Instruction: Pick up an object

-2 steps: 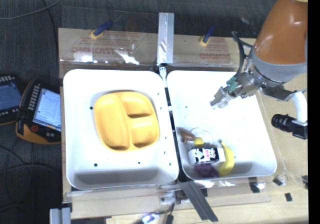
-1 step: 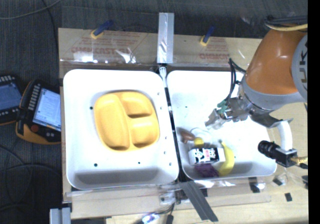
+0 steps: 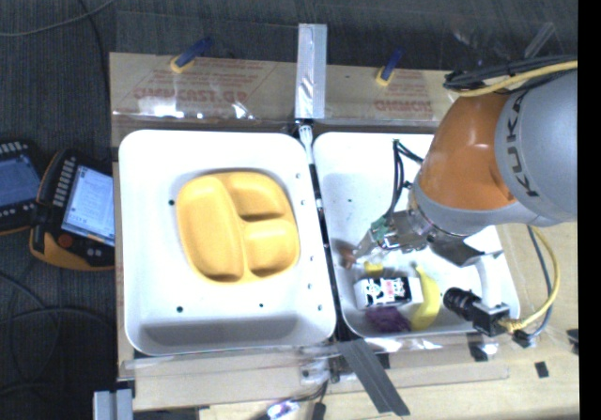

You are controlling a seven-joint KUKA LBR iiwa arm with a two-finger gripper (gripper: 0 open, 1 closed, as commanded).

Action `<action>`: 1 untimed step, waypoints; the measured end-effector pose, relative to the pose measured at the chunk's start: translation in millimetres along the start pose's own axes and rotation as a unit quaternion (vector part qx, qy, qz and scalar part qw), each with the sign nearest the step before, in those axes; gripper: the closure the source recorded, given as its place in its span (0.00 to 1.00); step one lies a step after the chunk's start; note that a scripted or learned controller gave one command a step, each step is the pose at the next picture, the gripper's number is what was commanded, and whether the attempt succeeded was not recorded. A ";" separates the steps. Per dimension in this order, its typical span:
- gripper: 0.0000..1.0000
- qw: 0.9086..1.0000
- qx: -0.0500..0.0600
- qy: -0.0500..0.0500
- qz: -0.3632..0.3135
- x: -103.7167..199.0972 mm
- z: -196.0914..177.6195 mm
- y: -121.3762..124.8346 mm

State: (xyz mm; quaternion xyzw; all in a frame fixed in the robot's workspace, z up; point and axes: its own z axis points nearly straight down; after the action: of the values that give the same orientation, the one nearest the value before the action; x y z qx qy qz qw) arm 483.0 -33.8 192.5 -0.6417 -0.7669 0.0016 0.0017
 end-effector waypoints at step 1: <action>1.00 0.999 -0.001 -0.001 0.047 -31.5 -25.8 45.7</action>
State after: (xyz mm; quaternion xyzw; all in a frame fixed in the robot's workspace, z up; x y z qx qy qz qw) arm 533.7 -56.8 218.0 -0.6768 -0.7361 0.0016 0.0000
